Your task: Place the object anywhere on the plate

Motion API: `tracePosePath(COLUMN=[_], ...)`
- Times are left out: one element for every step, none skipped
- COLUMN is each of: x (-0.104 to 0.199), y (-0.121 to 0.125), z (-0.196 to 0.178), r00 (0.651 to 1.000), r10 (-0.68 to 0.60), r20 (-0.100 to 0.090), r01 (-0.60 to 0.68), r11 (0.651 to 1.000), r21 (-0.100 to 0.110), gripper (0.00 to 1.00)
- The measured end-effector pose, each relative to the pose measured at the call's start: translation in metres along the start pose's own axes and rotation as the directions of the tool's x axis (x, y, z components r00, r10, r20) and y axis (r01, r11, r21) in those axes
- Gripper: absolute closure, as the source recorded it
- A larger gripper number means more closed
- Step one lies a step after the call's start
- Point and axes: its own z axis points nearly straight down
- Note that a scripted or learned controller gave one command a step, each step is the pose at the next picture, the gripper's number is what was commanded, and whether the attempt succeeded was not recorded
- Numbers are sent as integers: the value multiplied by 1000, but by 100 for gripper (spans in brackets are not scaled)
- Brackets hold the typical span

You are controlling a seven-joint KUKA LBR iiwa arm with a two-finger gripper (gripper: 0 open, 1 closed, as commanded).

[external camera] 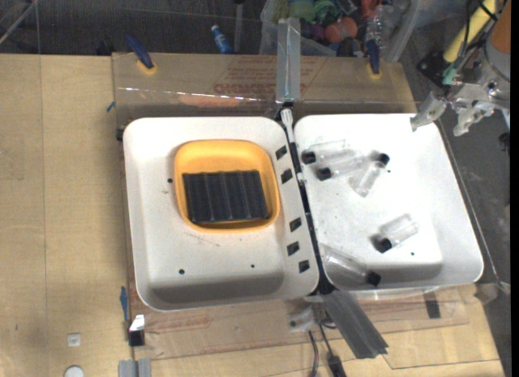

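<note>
Plate (183,174) half covered by dark ridged block (225,196); rim strip free. Vials (350,166) scattered in right bin (442,205).

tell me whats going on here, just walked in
A robot arm is set up to move an object onto the orange plate in the left bin. A dark ridged block already lies on that plate. The right bin holds several small clear vials with black caps, lying loose. The gripper sits at the far right corner of the right bin, above its rim, with nothing visibly in it. No vial is on the plate yet.
</note>
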Motion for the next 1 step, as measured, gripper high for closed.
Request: tracePosePath(x=[0], y=[0], z=[0], r00=[1000], r10=[-22], r20=[2], r01=[22], r11=[1000], r21=[0], gripper=[0])
